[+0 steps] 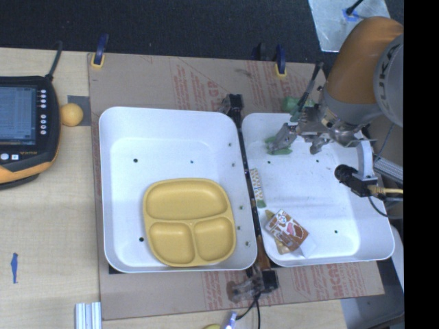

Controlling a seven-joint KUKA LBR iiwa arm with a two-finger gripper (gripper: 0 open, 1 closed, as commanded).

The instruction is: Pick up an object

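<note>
My gripper (300, 142) hangs over the far left part of the right bin (370, 249), below the arm's orange band. Its two fingers stand apart, so it is open with nothing between them. A small green object (278, 147) lies on the bin floor right at the left fingertip (285, 138). A brown and white snack packet (287, 232) lies near the front left corner of the same bin. A yellow divided plate (188, 221) rests in the left bin (116, 156).
A narrow printed strip (256, 187) lies along the rim between the bins. A teach pendant (24, 129) and an orange ball (71, 114) sit on the bench at the left. Blue clamps (280, 55) hold the cardboard at the back.
</note>
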